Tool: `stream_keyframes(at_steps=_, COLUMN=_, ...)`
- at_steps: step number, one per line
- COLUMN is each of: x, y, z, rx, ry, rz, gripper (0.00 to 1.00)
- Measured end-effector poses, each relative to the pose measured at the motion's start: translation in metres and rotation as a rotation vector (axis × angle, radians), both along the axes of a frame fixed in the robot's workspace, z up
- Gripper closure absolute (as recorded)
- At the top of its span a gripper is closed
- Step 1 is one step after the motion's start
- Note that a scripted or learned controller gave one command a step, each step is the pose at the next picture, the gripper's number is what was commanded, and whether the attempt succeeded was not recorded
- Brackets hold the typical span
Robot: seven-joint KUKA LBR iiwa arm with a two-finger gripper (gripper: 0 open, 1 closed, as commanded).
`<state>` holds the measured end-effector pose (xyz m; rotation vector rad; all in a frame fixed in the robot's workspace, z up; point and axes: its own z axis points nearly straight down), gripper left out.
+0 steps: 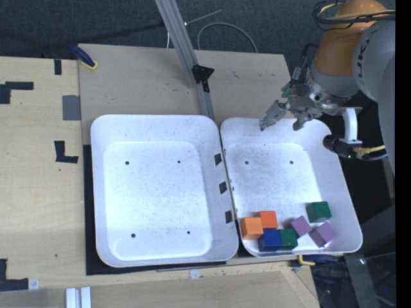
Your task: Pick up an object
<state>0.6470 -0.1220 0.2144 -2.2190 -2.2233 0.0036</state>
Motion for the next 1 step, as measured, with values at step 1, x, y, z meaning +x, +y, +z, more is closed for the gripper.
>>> stream_keyframes(at_steps=1, x=-0.0771, y=-0.0567, z=0.0772, rx=-0.003, ry=-0.006, rz=-0.008, gripper=0.0)
